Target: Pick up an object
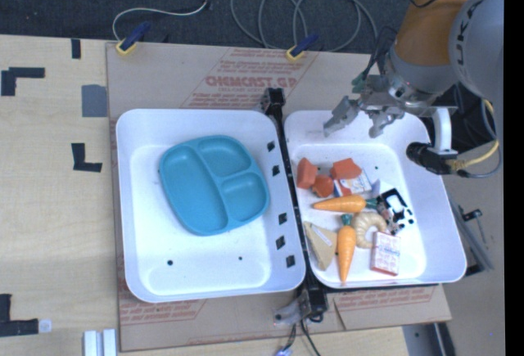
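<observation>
- Nearest the lens, at the right bin's (pixel 442 264) front edge, lie an upright carrot (pixel 345 251) and a red-and-white packet (pixel 385 253), both well below the end effector (pixel 358 122)
- A second carrot (pixel 339 204) lies crosswise above them, beneath red blocks (pixel 324 174), closer under the end effector
- End effector hovers over the bin's bare back part, fingers spread apart, nothing between them
- Blue tray (pixel 214 183) sits in the left bin (pixel 139 264), far to the end effector's left
</observation>
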